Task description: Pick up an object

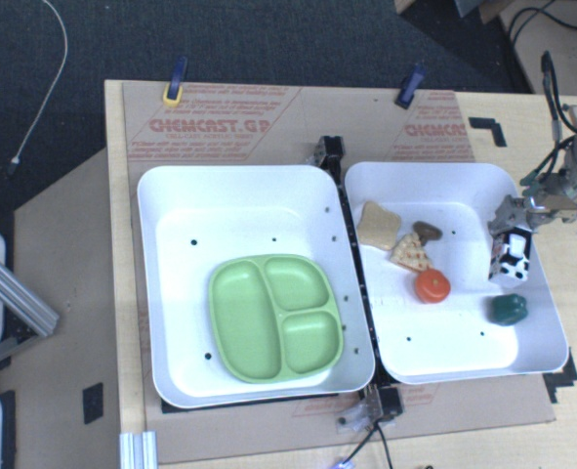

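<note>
**Hand Closes In on Toy Cow at Right Bin's Edge**

Nearest our lens, the green divided plate lies in the left bin, its three wells bare. Across the divider, the right bin holds a tan bread slice, a brown piece, a cracker wedge, a red tomato and a dark green item. The hand hangs at the far right wall, directly above a black-and-white toy cow; we cannot tell whether it pinches the cow or merely touches it. We judge a clean grasp needs a straight descent clear of the wall. The counter is printed cardboard, clipped at its far edge, over dark carpet.
</note>
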Controlling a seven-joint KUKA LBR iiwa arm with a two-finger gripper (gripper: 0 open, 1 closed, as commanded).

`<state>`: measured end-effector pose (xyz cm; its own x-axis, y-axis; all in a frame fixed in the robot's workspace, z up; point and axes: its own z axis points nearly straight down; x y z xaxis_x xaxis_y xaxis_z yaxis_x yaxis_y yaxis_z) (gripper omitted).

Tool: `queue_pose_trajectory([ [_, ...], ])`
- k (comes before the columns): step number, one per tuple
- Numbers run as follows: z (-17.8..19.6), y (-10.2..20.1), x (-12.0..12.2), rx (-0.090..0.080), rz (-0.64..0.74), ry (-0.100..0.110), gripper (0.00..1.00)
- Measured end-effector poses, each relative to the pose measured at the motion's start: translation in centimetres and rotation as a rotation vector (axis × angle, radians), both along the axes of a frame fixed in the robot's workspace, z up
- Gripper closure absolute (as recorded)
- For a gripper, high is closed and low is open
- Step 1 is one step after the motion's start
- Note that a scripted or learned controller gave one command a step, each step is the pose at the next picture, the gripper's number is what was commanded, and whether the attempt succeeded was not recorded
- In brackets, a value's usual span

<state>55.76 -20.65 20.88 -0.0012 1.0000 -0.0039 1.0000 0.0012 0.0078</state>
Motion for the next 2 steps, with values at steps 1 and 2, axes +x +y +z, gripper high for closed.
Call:
queue_pose_trajectory([
  [1,4.3,0.0,0.1,0.001,0.001,0.001,1.0],
  [2,3.5,5.5,-1.3,0.006,0.004,0.011,1.0],
])
